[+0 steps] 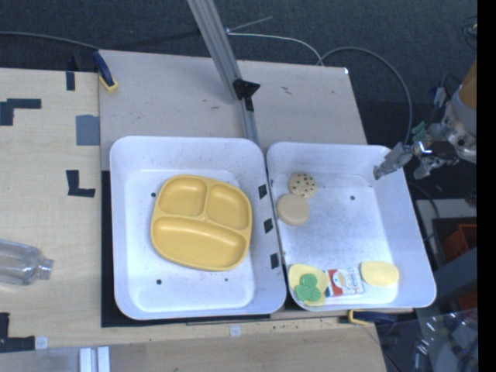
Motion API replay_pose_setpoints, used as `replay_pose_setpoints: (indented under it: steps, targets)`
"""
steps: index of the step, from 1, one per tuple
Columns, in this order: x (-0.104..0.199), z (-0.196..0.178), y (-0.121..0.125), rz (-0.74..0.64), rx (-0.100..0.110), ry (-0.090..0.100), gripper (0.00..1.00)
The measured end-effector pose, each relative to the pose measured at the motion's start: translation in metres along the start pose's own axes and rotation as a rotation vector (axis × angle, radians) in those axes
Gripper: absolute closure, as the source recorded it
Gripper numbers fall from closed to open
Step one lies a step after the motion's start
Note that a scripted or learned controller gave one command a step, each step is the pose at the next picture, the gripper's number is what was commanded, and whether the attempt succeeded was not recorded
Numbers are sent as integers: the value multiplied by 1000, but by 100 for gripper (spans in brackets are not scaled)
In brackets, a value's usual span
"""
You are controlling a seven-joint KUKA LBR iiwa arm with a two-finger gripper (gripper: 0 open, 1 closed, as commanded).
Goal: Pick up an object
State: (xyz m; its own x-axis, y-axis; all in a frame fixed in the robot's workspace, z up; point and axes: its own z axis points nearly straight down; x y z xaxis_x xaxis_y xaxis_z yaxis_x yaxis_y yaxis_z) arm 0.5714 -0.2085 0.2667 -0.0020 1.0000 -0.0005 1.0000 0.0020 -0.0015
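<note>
Counting: one yellow tray [202, 222] left bin [124, 231]; two cookies [297, 198] right bin [403, 231].

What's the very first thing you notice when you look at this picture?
The big yellow plate with three sections stands out most, sitting in the middle of the left bin. Next come the small toy foods in the right bin: two round cookies near its left wall, and a green-topped piece, a little packet and a yellow lump along its front edge. The robot's hand is over that bin's far right rim.
</note>
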Motion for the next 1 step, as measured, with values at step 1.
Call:
replay_pose_setpoints:
  steps: [1]
  targets:
    - [-1,119,-51,3,9,3,0]
